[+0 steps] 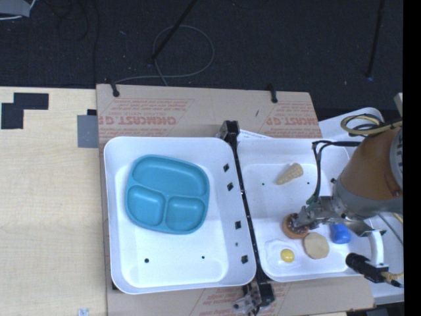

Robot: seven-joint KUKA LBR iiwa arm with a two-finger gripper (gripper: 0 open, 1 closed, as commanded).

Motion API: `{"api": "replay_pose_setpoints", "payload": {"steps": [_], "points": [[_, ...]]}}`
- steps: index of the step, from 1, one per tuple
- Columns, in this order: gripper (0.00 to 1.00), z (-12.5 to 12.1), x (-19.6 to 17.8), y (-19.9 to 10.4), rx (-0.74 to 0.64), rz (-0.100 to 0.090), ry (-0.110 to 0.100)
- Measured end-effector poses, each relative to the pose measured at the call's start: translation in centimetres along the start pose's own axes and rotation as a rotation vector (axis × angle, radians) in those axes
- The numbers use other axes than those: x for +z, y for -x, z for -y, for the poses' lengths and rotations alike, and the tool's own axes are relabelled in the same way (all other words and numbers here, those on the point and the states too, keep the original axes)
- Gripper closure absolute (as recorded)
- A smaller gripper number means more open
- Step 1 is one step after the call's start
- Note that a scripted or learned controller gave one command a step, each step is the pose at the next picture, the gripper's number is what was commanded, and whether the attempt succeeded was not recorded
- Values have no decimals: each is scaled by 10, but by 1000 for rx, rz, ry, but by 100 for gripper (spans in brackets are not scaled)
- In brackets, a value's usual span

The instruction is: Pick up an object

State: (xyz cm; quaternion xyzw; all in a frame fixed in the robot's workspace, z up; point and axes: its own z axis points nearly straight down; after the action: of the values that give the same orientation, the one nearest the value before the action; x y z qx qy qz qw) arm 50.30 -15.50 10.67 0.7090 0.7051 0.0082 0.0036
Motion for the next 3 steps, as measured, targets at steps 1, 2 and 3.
{"api": "replay_pose_setpoints", "payload": {"steps": [1, 2, 3], "points": [[100, -3, -45, 8, -6, 7, -16], [100, -1, -108, 7, -7, 7, -13], [100, -8, -170, 8, -7, 8, -12]]}}
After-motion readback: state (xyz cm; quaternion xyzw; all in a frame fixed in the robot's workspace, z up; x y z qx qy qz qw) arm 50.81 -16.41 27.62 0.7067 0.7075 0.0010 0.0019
